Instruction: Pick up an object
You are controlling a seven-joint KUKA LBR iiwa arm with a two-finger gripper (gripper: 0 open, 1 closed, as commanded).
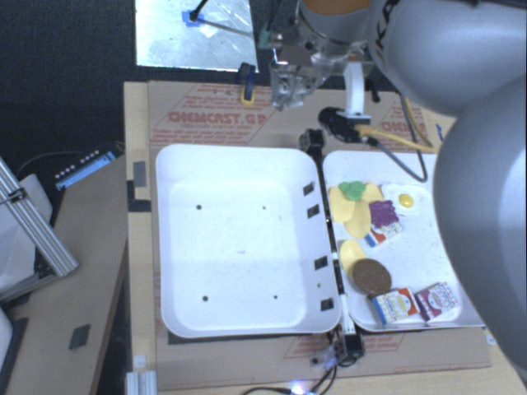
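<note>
So, starting nearest you: in the right bin (428, 323), the two small cartons (416, 303) sit along the front rim at about 5 o'clock in the view, with the brown disc (372, 276) touching just behind them. Further back lie the yellow pieces (350, 212), the purple item (384, 214), the green one (352, 190) and the fried egg (404, 199), clustered close together. The left bin (239, 245) has bare floor. Farthest off, at 12 o'clock, the gripper (290, 89) hangs above the cardboard beyond both bins; you can't tell how it is set, as it's blurred. You're at the approach step, I'd judge: nothing is picked. Next calls for travelling toward 4 o'clock and descending on one item.
</note>
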